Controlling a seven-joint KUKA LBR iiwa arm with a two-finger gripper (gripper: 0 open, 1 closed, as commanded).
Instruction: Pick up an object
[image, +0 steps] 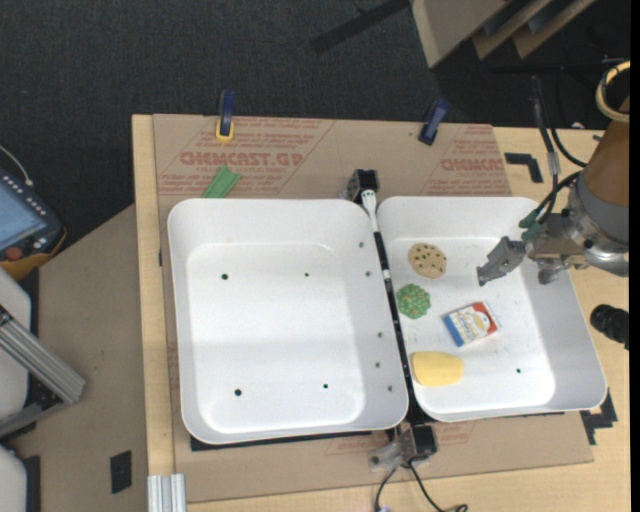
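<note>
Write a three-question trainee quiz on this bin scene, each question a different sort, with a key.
1. True or false: the cookie lies in the left bin.
2. Multiple choice: which object sits nearest the camera-side edge of the right bin? A) green ball B) yellow lemon-like object C) small carton
3. Fill in: the tool hangs over the ____ bin.

Key: 1 false; 2 B; 3 right.
</note>
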